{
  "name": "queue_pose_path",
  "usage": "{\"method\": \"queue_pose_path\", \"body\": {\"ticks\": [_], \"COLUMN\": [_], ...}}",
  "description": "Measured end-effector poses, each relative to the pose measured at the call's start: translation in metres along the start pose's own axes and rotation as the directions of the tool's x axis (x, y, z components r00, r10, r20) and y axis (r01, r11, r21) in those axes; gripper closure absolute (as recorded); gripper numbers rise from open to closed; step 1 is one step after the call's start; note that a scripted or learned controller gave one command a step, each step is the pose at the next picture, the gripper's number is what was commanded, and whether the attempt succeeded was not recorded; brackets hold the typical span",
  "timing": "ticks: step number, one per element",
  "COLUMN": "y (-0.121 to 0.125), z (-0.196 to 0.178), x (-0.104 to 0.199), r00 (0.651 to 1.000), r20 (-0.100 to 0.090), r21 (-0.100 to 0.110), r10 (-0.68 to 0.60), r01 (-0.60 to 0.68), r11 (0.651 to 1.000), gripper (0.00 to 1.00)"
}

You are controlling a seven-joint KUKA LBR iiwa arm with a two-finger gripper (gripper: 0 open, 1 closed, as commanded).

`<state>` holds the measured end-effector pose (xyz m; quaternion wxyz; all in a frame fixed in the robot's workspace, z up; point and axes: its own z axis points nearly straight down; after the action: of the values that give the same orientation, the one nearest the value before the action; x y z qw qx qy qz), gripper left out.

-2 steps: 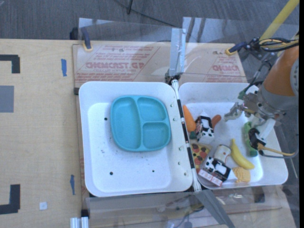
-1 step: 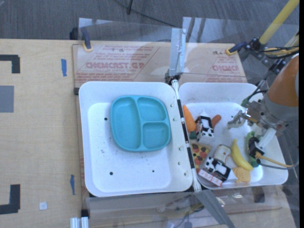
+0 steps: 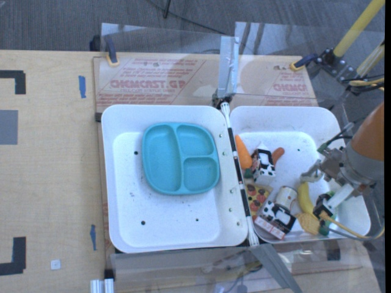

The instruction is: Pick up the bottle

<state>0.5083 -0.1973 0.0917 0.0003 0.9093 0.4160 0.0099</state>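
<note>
From my feed, the gripper (image 3: 319,173) hangs over the right side of the right bin (image 3: 287,119), at the end of the grey arm (image 3: 366,154) that comes in from the right with its orange band showing at the frame's edge. I cannot tell from this angle whether the gripper is released or clenched, and I see nothing held in it. Just left of it and a little nearer lies a yellow banana (image 3: 303,198), and beyond the banana's near end sits a rounder yellow fruit (image 3: 310,224). The bottle (image 3: 285,196), small and pale, lies on the bin floor just left of the banana, apart from the gripper. Near the bottle's near side, a cow-patterned carton (image 3: 277,218) rests against the bin's near wall. Left of the bottle is a toy pizza slice (image 3: 256,195), close to the divider between the bins. Farther back I see a black-and-white cow figure (image 3: 264,163), with an orange carrot (image 3: 243,152) on its left and a small reddish piece (image 3: 278,154) on its right. The left bin (image 3: 122,215) holds a teal divided plate (image 3: 181,158), lying flat toward its far side. Both bins sit on the pale wooden bench (image 3: 43,182).
</note>
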Motion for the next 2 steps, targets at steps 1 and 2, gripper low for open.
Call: {"method": "queue_pose_path", "body": {"ticks": [1,2], "y": [-0.008,-0.034], "z": [-0.002,-0.056], "x": [-0.014,-0.002], "r00": [0.972,1.000], "r20": [-0.011,0.018], "r21": [0.001,0.008], "r10": [-0.236,0.008], "r01": [0.236,-0.008], "r11": [0.972,1.000], "gripper": [0.00,0.00]}}
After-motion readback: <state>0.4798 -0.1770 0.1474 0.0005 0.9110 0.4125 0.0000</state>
